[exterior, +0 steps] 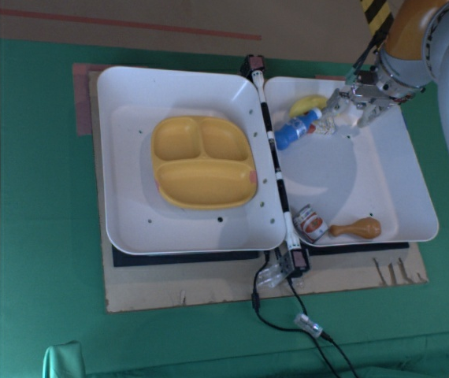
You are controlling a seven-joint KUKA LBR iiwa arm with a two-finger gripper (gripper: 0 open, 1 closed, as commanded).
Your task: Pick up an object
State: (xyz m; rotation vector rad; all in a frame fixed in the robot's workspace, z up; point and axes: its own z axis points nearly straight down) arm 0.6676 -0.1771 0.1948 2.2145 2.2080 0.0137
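In the left bin (130, 93), 1 yellow divided plate (202, 162) is seen at the centre. In the right bin (398, 187), 1 blue bottle (297, 130) and 1 yellow banana (308, 104) lie at the far-left corner, the bottle's long axis running toward the gripper (349, 120) just to its right; whether the gripper is open cannot be told. 1 small can (311, 223) and 1 brown drumstick (357, 228) lie along the near edge.

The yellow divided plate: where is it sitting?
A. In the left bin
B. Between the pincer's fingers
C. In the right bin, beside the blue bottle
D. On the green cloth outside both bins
A: the yellow divided plate lies flat in the middle of the left bin, across the divider from the blue bottle.
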